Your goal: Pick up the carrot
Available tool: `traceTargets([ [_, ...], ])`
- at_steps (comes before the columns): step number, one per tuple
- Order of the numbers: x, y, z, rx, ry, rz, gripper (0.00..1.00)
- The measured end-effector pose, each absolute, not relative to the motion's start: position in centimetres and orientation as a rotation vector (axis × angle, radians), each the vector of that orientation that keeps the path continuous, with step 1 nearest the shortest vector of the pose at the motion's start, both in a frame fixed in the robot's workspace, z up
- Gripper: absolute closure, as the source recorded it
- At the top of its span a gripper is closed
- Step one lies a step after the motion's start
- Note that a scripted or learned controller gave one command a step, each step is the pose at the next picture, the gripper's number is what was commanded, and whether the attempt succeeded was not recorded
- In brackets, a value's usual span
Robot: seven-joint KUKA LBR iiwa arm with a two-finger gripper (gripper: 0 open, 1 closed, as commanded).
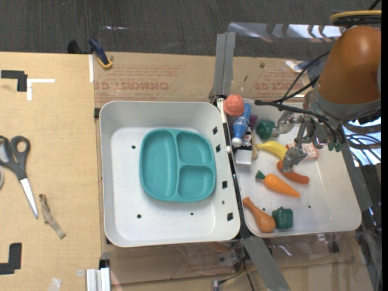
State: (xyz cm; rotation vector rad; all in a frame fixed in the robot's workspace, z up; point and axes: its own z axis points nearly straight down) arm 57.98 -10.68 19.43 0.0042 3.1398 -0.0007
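We see the gripper (293, 158) low in the right bin (339, 214), just above the carrot (280, 185); can't tell its state. We judge approach step: next, drop onto the carrot's middle and close.

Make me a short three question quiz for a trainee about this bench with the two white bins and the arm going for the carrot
1. True or false: the carrot lies in the same bin as the teal divided plate.
2. Which item lies nearest the carrot? A) the scissors B) the banana C) the teal plate
3. Fill in: the gripper hovers over the ____ bin.

Key
1. False: the carrot is in the right bin, the plate in the left bin.
2. B: the banana lies just above the carrot in the picture; the scissors are out on the bench at far left.
3. Right: its tip sits just above and right of the carrot.
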Motion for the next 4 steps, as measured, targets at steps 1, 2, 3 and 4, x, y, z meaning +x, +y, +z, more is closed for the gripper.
traceTargets([
  [1,54.6,-10.5,9.2,0.074,3.138,0.000,0.00],
  [2,54.7,-10.4,10.2,0.068,3.136,-0.001,1.00],
  [3,47.9,0.8,19.2,-0.050,3.139,0.001,1.00],
  [4,50.7,7.0,19.1,-0.289,3.126,0.001,1.00],
])
